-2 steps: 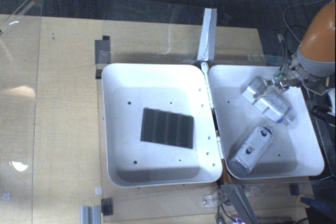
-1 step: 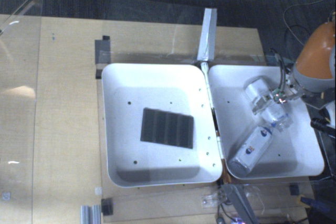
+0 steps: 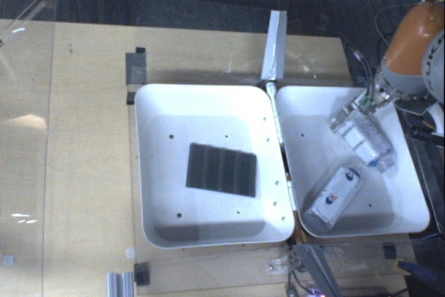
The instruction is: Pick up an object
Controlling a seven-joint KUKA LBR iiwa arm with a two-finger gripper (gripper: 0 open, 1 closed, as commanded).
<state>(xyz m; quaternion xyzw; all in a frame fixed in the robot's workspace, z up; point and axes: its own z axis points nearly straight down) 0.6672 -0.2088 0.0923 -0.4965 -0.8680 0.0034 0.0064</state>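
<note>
I see a clear plastic bottle [image 3: 367, 139] in the right bin [image 3: 417, 215], grey tube [image 3: 334, 197] beside; the gripper [image 3: 363, 104] perhaps touches it, grip state unclear

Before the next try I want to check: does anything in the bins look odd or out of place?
Nothing stands out. The dark ribbed pad lies flat in the left bin; a clear plastic bottle and a grey device lie in the right bin.

Dark ribbed pad [image 3: 222, 169] lies in left bin [image 3: 149, 149]; clear bottle [image 3: 366, 138] in right bin [image 3: 306, 108].
</note>
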